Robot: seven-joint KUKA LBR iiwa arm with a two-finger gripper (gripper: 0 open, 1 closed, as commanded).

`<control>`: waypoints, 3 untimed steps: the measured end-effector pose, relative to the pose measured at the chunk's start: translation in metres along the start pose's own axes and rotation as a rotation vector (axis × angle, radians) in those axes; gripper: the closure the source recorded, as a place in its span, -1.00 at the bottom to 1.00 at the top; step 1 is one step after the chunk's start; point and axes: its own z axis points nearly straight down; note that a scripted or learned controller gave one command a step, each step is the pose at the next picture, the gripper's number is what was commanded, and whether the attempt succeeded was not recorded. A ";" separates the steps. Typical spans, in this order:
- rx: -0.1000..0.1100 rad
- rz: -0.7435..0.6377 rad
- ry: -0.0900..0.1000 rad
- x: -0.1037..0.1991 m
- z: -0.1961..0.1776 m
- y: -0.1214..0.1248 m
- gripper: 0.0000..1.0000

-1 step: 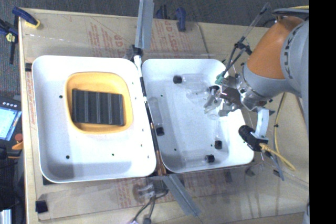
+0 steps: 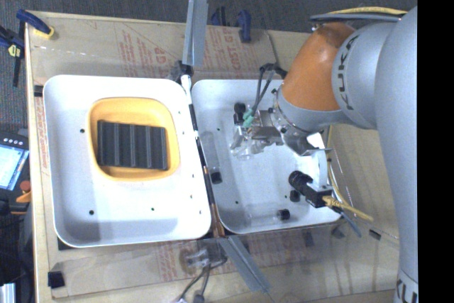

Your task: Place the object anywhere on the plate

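Reaching in over the right bin (image 2: pixel 262 202) with the grey, orange-banded arm (image 2: pixel 355 81) and hanging the gripper (image 2: pixel 245 142) low above the white floor, near the bin's middle. Giving no way to tell, at this slant, whether the gripper is spread or pressed together. Showing the dark ribbed object (image 2: pixel 133 145) well apart from the gripper, over in the neighbouring left bin (image 2: pixel 64 152). Showing it lying flat on the yellow plate (image 2: pixel 135 105), covering the plate's middle and leaving the bright rim in sight around it, widest on the far side. Taking in the brown tabletop (image 2: pixel 106 39) beyond both bins. Picking out a blue clamp (image 2: pixel 245 23) biting the tabletop's far edge, near the gripper's bin. Picking out another blue clamp (image 2: pixel 32 21) at the far corner, farther from the gripper than the plate. Catching a grey bar (image 2: pixel 195 28) standing at the far end of the gap between the bins, between the gripper and the plate.
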 end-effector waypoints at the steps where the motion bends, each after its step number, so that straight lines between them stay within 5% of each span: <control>1: -0.003 -0.117 -0.002 0.065 -0.010 0.042 1.00; 2: -0.004 -0.352 -0.003 0.123 -0.001 0.077 1.00; 3: -0.004 -0.352 -0.003 0.123 -0.002 0.077 -1.00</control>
